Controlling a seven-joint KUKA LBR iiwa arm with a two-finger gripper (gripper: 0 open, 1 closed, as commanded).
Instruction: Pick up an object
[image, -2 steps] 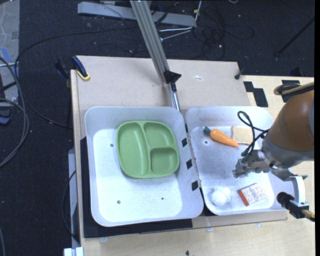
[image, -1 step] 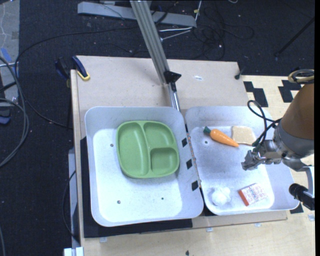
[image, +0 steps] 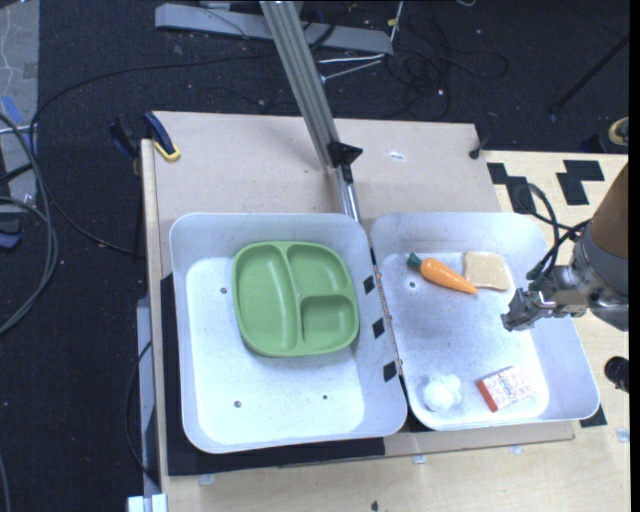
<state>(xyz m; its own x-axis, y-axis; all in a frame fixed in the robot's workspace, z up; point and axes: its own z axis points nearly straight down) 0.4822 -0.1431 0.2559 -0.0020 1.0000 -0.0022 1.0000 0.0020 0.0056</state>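
Left bin (image: 200, 400): you see a green tray (image: 297, 298). Right bin (image: 560, 400): the gripper (image: 520, 316) hovers over the right side, grasping nothing; jaw state cannot be told. Toast (image: 487, 270) touches the carrot (image: 448, 277); packet (image: 507, 387) and white ball (image: 442, 392) lie near the front.

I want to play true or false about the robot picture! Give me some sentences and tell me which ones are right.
1. The green plate lies in the left bin. True.
2. The carrot lies on the green plate. False: it lies in the right bin, beside the slice of bread.
3. The tool is over the right bin. True.
4. The red packet is between the tool's fingers. False: it lies on the bin floor, apart from the tool.
5. The white ball lies in the left bin. False: it is in the right bin, near the red packet.
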